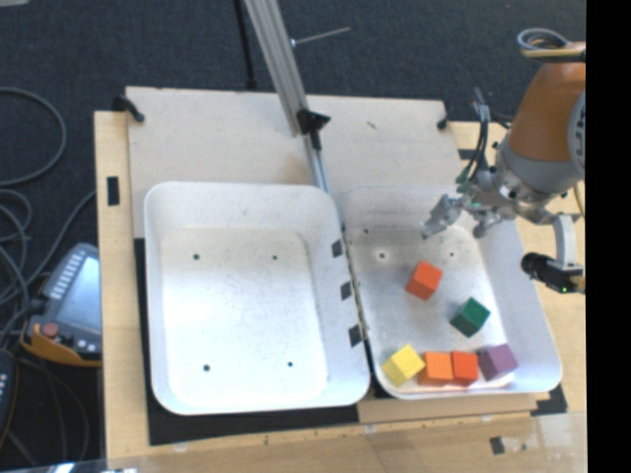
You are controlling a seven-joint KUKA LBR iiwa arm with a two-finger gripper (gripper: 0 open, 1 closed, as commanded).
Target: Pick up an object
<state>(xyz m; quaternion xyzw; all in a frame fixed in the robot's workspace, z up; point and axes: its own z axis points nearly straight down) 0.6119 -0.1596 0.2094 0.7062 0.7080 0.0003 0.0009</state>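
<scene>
Floor [118, 28]: dark carpet, filling the view from 9 o'clock round to 1 o'clock.
Bench [227, 136]: pale wooden board at the centre, its edge strip running down at 9 o'clock.
Mast [281, 62]: grey aluminium rail rising at a slant from the bench's far side toward 12 o'clock.
Cables [30, 175]: black loops on the floor at 9 o'clock.
Pendant [69, 308]: grey handheld unit with an orange rim, at 8 o'clock beside the bench.
Light: even, with soft shadows.
</scene>
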